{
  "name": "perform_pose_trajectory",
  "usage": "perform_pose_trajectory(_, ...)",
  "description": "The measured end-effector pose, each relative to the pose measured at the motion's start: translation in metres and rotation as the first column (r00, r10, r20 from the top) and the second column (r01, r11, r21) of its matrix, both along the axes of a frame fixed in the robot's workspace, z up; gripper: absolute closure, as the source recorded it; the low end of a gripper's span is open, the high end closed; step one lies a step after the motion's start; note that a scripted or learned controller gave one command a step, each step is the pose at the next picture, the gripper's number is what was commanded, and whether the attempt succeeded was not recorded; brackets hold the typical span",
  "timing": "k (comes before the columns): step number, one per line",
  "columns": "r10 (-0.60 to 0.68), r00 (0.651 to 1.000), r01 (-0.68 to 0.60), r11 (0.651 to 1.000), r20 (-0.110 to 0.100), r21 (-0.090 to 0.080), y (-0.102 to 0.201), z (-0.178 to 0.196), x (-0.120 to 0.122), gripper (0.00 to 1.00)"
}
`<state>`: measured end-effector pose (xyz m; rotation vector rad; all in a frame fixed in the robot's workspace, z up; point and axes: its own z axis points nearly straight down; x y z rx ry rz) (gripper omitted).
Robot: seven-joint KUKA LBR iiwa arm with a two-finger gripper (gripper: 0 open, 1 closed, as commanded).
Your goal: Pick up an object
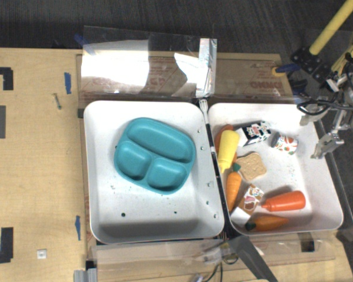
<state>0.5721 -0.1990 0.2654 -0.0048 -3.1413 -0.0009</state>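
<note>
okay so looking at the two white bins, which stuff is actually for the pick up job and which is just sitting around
For the job, pickable pieces in the right white bin:
yellow banana-shaped toy
tan cracker-like square
orange bottle-shaped toy
orange carrot-shaped toy
metal two-finger gripper, at the bin's right edge

Just lying about:
teal three-compartment plate in the left white bin
clear plastic sheet
</note>
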Motion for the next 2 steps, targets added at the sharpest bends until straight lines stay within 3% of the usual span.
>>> perform_pose_trajectory(1,-0.075,0.997,0.075,0.997,-0.003,0.000,0.012,-0.115,-0.066,0.00)
perform_pose_trajectory(2,0.077,0.997,-0.077,0.997,0.008,-0.001,-0.015,-0.178,-0.089,0.00)
